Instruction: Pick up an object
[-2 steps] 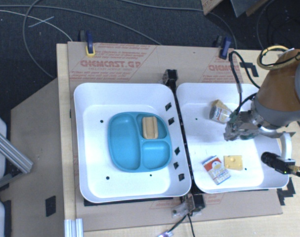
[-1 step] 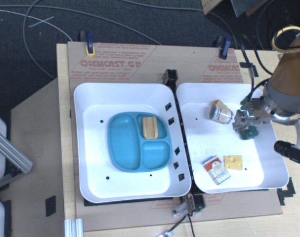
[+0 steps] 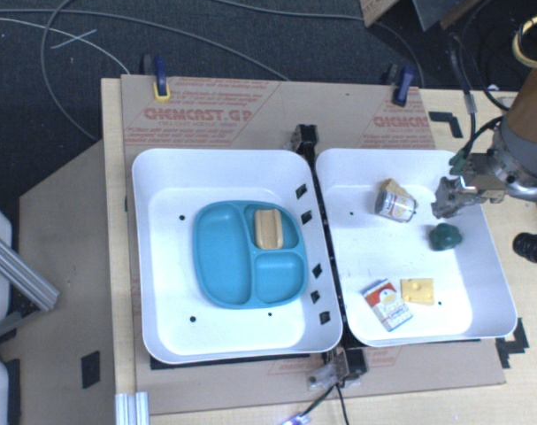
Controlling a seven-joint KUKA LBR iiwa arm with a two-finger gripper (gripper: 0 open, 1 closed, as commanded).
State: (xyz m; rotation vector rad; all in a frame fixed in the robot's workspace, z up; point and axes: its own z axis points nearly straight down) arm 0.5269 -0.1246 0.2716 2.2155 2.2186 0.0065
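My gripper [image 3: 447,207] hangs over the right bin [image 3: 480,317], near its right wall. Just below it on the bin floor lies a small dark green object [image 3: 444,236]. To its left a small tin can [image 3: 396,203] lies on its side. A yellow block [image 3: 418,290] and a red and white packet [image 3: 387,304] sit near the bin's front. In the left bin [image 3: 162,326] a blue divided plate [image 3: 249,253] holds a tan block [image 3: 268,228] in its upper right compartment.
A black divider with clips [image 3: 317,228] runs between the two bins. The arm's wrist and cables [image 3: 516,149] come in from the right. Blue clamps [image 3: 161,76] hold the board at the back edge.
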